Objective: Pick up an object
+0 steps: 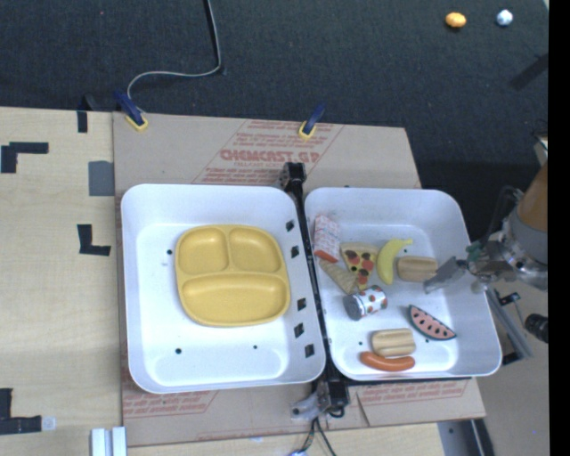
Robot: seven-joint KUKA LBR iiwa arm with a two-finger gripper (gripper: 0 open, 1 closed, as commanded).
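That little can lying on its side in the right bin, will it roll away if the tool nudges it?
Probably. The can is round and lies on its side on the smooth bin floor, so a push across it would likely roll it. It looks like a small toy, likely light. The pizza slice beside it might stop it.

The grey arm with its orange band (534, 209) was cut off by the right side of the view, so little beyond its wrist showed. Its two-finger gripper (443, 279) was too small and blurred to read at the right bin's edge. The slice of toy pizza (359, 261) partly hid the tan cone-shaped piece (339, 275) beneath it. The small orange object (455, 19) and small pale blue object (505, 16) on the dark floor were too tiny to identify.
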